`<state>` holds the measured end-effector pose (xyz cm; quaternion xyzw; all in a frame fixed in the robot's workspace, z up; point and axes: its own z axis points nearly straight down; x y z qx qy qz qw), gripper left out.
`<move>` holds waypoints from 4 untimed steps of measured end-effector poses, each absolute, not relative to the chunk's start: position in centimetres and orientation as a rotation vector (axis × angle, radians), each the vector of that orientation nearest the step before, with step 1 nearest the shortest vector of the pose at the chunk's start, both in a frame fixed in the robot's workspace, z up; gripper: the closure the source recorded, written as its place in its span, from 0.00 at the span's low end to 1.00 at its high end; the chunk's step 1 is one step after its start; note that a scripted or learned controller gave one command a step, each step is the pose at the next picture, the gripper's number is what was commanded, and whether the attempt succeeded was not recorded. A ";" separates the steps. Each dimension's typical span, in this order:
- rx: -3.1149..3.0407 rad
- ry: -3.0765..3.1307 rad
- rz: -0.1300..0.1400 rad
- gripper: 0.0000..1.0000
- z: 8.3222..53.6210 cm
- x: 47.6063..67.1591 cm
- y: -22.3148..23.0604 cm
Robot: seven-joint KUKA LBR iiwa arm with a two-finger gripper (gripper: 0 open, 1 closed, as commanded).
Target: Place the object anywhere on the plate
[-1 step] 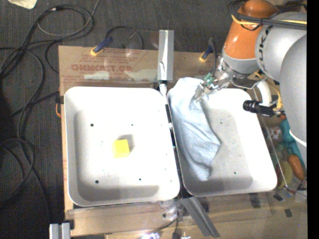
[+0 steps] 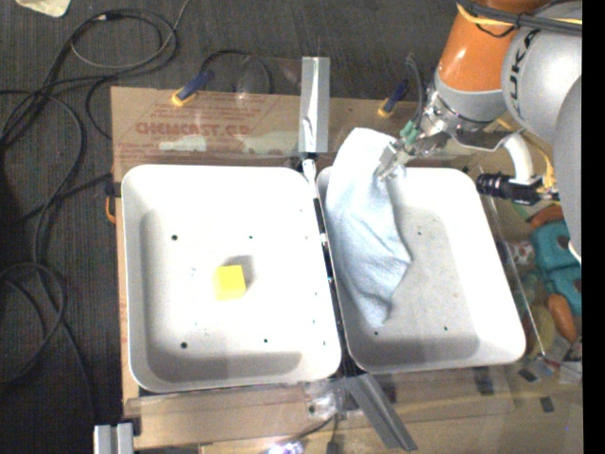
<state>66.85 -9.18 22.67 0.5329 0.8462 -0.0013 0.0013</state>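
Camera view, entries as I read them from my station:

Item 1, tool: at the far rim of the right bin, under the orange-banded wrist. I see its tips pinched on the upper edge of the cloth; fabric sits between them, so I log it as clamped on the cloth.

Item 2, cloth: pale blue-white, hanging and draping from the tool down the left half of the right bin, with its lower end resting on the bin floor. This I take to be the task's object.

Item 3, left bin: holds a small yellow block near its middle, well apart from the cloth.

Item 4, plate: I cannot pick out a plate distinct from the bins; I judge one of the white bins serves as the target, which one I cannot tell.

Item 5, desk: cardboard-faced, with cables on the floor beyond.

Handling note, my judgement: the grip is on one edge only, so the cloth will trail. I would raise it until the lower end hangs free before travelling, carry it slowly over the divider between the bins, and lower it so the folds settle inside the target before the tips part.
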 end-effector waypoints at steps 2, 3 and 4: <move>1.944 2.465 -0.005 1.00 28.8 66.9 -6.9; 1.468 2.777 -0.004 1.00 25.6 66.8 -7.8; 1.909 2.498 -0.001 1.00 19.2 61.7 -4.7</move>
